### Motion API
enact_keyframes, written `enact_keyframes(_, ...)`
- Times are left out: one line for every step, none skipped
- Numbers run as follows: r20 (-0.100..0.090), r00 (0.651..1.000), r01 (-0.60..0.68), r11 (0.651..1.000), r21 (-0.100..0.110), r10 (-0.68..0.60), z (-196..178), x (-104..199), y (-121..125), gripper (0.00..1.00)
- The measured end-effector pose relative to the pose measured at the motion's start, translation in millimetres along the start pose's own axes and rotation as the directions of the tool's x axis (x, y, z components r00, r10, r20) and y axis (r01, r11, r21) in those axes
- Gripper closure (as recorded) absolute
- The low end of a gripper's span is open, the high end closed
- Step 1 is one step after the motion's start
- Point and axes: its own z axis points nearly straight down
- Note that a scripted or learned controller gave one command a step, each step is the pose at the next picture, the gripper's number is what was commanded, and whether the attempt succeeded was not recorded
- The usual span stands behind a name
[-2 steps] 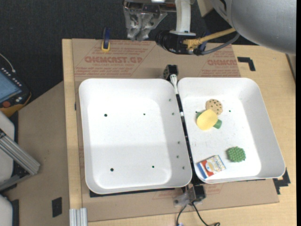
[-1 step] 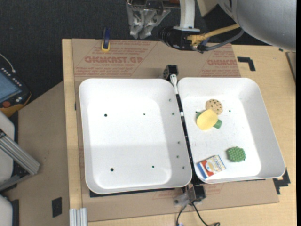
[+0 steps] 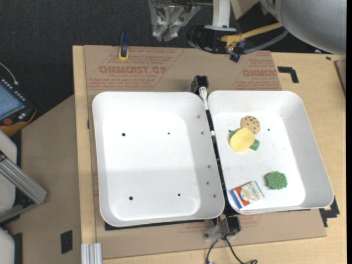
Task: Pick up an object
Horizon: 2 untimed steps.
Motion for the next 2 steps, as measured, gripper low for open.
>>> enact_keyframes(0.000, 1.000, 0.001, 1.000, -0.004, -0.001, -11, 1, 0, 1.00)
enact_keyframes(-0.001, 1.000, 0.002, 1.000, -0.008, -0.002, -21, 1, 1, 1.00)
